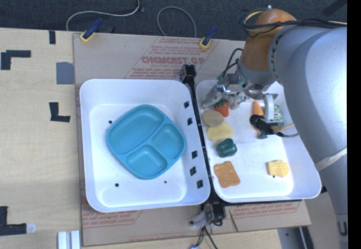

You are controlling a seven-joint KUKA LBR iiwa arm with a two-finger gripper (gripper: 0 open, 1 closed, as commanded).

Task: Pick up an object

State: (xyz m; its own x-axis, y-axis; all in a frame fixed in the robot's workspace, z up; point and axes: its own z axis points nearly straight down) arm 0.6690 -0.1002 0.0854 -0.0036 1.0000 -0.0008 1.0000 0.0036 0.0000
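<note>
arm (307,78): reaches in from the right and leans over the far end of the right bin, so it hides that bin's back corner.
left bin (90,129): holds one blue divided plate (146,140), lying flat and turned at an angle. Not what the wrist is working on.
right bin (299,186): all the small items sit here, in a loose column by the divider plus a few strays, so this looks like the pick side.
gripper (221,98): down low at the far left of the right bin, tips just over the top of the item column. Whether the fingers are apart or together I cannot tell; metal and glare blur there, and nothing is visibly between them.
likely target: orange-red piece (224,110) just below the tips, touching or nearly so; a guess from proximity.
tan round piece (213,118): next down the column, beside the divider.
yellow piece (219,131): just below it, touching.
dark green piece (227,146): just below the yellow one.
orange waffle-like slab (227,174): near end, apart from the rest.
small yellow block (277,169): alone toward the right wall.
progress: pick not yet made, judging by everything lying in the bin.
</note>
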